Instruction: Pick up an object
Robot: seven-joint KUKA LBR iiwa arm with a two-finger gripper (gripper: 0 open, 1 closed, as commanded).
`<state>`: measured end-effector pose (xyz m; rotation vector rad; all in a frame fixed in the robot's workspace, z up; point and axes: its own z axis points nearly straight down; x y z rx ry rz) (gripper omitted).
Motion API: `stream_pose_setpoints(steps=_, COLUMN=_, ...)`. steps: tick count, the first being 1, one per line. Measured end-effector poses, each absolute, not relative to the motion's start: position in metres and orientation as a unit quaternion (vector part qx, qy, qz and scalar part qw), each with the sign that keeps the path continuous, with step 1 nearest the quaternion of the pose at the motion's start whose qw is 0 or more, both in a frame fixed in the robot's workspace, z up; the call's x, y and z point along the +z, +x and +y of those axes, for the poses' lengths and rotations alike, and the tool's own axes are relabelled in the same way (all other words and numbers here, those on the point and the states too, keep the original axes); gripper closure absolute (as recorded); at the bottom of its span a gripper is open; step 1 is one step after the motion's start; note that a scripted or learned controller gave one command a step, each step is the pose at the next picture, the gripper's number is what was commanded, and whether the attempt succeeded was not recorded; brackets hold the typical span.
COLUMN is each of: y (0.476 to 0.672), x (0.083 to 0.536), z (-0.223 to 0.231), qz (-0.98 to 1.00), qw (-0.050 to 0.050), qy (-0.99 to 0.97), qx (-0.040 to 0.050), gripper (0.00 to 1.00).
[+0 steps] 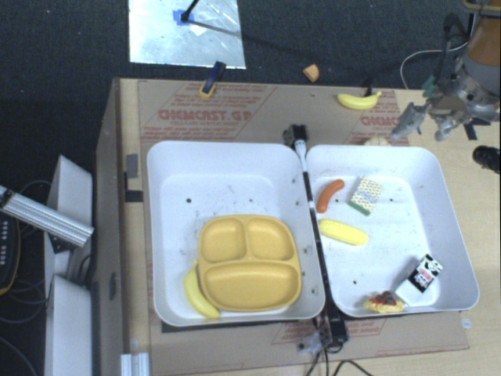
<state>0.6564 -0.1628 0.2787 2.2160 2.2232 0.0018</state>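
The right bin (450,210) holds a red sausage (329,194), a small green and yellow box (366,194), a yellow banana-shaped piece (343,232), a black and white carton (423,276) and a small pizza-like toy (383,302). My gripper (427,124) hangs above the bench beyond the right bin's far right corner. It is open, and nothing sits between its fingers. It is well away from every object in the bin.
The left bin (176,178) holds a yellow divided plate (249,261) with a banana (199,292) against its near left edge. Another banana (358,99) lies on the bench behind the right bin. A small orange piece (311,72) sits on the floor.
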Motion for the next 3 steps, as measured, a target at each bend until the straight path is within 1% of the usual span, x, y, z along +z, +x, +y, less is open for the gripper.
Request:
stream_pose_setpoints(steps=1, y=0.644, x=0.178, z=-0.190, qz=0.708, qw=0.000, qy=0.707, qx=-0.0005, gripper=0.00)
stream_pose_setpoints(steps=2, y=0.636, x=0.130, z=-0.166, qz=0.708, qw=0.000, qy=0.706, qx=0.0004, gripper=0.00)
stream_pose_setpoints(steps=3, y=0.626, x=0.096, z=-0.145, qz=0.708, qw=0.003, qy=0.706, qx=0.0023, gripper=0.00)
